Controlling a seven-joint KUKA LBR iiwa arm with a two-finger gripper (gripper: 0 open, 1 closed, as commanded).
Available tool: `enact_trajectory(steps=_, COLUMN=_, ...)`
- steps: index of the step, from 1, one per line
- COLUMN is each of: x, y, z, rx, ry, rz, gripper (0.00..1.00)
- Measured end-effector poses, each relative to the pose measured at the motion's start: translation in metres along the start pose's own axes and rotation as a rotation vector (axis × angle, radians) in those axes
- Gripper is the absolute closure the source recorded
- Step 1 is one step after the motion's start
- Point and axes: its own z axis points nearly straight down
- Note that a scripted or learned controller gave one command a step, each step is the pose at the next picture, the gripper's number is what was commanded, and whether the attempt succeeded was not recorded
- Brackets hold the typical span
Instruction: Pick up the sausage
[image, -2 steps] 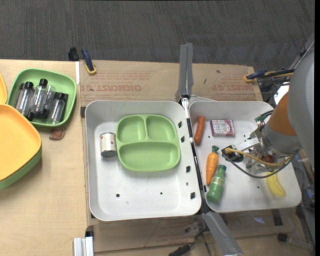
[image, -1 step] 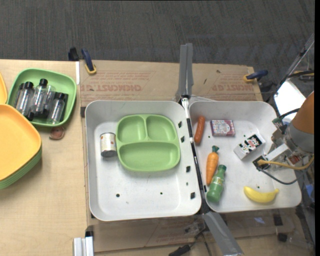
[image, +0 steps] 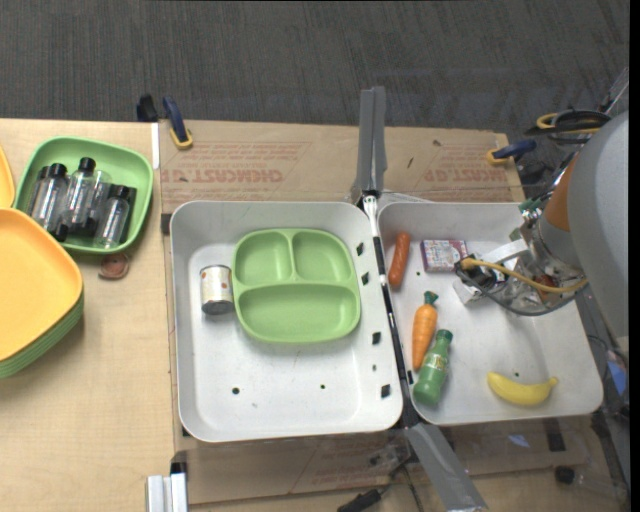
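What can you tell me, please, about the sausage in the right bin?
The sausage is a reddish-orange link with rounded ends, plastic by its look. It lies flat on the floor of the right bin, close along its left wall, toward the far end. The carrot below it and the purple box to its right lie apart from it.

One fixed camera above the bench (image: 80, 430), aslant over both bins (image: 290, 405)

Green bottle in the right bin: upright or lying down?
Lying down: the green bottle rests on its side beside the carrot.
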Motion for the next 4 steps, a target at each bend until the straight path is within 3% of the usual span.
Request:
enact_trajectory(steps=1, x=0.054, y=0.052, z=-0.037, rx=0.000, ry=0.002, rz=-0.020, gripper=1.00)
enact_trajectory(steps=2, x=0.061, y=-0.001, z=0.000, rx=0.001, ry=-0.001, rz=0.000, gripper=1.00)
enact_trajectory(steps=4, x=0.061, y=-0.002, z=-0.017, rx=0.001, ry=-0.008, rz=-0.011, gripper=1.00)
